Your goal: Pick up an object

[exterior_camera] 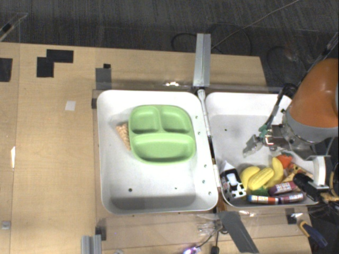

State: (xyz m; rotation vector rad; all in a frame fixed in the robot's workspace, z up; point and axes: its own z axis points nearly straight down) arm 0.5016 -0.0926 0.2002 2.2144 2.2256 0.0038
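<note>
Well left of the end effector (253, 145), a green divided plate (161, 133) lies in the left bin (114, 194), a tan textured piece (123, 135) tucked under its far edge

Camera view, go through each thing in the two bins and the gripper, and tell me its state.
Green plate: right way up, flat in left bin, compartments bare.
Bananas: lying in right bin's near corner.
Markers: lying flat along the near wall.
Gripper: above right bin, nothing visibly between its fingers.

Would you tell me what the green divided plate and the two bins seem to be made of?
Green divided plate: likely moulded plastic, matte, given its uniform colour and soft rounded ridges. Left bin and right bin: probably plastic too, smooth white, slightly glossy, with rounded corners.
</note>
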